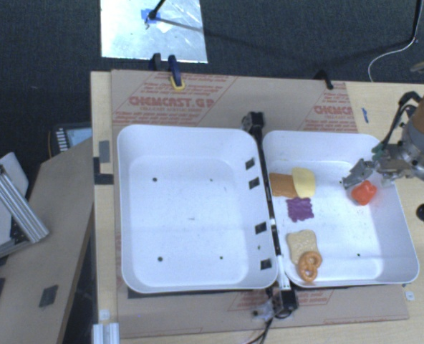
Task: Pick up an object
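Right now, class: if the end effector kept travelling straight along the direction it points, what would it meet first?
Probably the red-orange object, lying just beyond the end effector in the right bin. Depth is unclear from this slanted view, so whether they already touch cannot be told.

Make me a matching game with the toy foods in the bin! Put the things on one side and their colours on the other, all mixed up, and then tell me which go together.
Things:
1. Pretzel
2. Item nearest the gripper
3. Block near the top of the right bin
4. Bumpy piece in the middle

Colours:
A. Purple
B. Yellow
C. Golden brown
D. Red-orange

Pairs: 1-C, 2-D, 3-B, 4-A
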